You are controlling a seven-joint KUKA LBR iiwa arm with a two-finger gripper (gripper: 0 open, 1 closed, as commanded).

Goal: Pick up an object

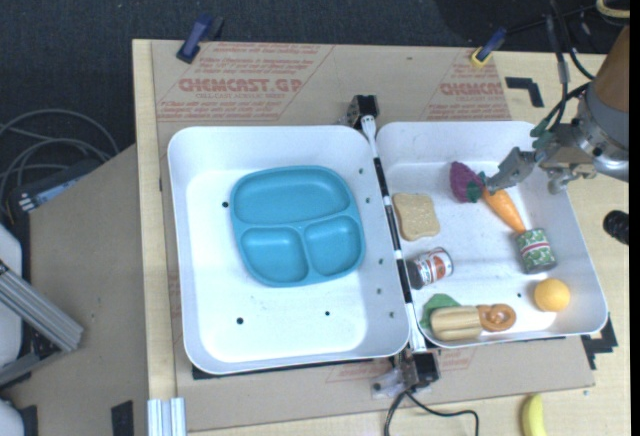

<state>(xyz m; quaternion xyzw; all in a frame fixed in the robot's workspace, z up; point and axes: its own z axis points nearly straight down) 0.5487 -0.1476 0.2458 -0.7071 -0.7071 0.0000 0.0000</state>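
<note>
On the table (pixel 250 84), two white bins are sitting side by side. The gripper (pixel 515 166) is hovering over the right bin (pixel 590 264), fingers spread apart and empty, just above the carrot (pixel 505 209).

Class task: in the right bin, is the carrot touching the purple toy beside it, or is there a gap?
Touching. The camera view shows the carrot's green top pressed against the purple toy's right side, with no white bin floor between them.

Bright, even overhead light; slight softness.
</note>
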